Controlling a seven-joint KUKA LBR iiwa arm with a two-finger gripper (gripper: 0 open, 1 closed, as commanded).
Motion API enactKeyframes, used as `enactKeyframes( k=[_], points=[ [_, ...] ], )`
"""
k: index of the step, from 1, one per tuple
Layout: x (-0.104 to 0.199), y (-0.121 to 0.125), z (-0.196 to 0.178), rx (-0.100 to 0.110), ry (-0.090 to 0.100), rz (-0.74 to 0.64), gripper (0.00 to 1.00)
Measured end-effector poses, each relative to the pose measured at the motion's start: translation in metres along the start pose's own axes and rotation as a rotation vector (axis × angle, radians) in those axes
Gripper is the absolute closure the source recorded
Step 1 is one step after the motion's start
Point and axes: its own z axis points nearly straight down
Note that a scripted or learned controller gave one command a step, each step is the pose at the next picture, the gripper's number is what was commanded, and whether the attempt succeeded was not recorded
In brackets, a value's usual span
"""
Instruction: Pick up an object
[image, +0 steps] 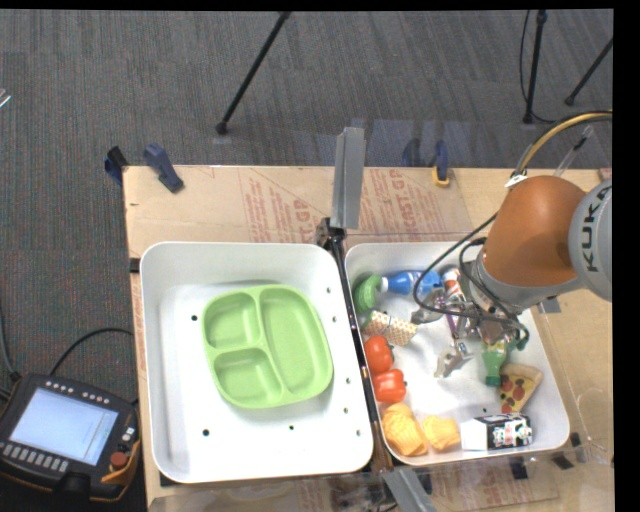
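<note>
My gripper (468, 352) hangs low over the middle of the right bin (556, 400), under the arm's orange band. A small green bottle (494, 363) stands right beside it, and a pizza slice toy (518, 385) lies just past that. Also in this bin are a blue bottle (405, 282), a green round toy (366, 291), a checkered waffle piece (391, 326), a red tomato (377, 354), a red pepper (389, 384), two yellow toys (403, 430) and a black-and-white box (497, 432). The wrist hides whatever lies directly beneath it.
The left bin (170, 300) holds a green divided plate (267, 345). A grey post (348, 185) rises between the bins at the back. A teach pendant (65, 430) sits off the bench at lower left. Cables loop around the wrist.
</note>
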Motion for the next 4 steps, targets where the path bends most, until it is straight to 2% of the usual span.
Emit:
enactKeyframes(
  k=[1,2,3,4],
  points=[
    [0.1,-0.055,-0.006,0.008,-0.026,0.226,0.0],
    [0.096,0.022,-0.008,0.007,-0.036,0.284,0.0],
    [0.029,0.054,0.001,0.001,0.0,0.25,0.0],
    [-0.024,0.057,0.001,0.002,0.001,0.374,0.0]
  ],
)
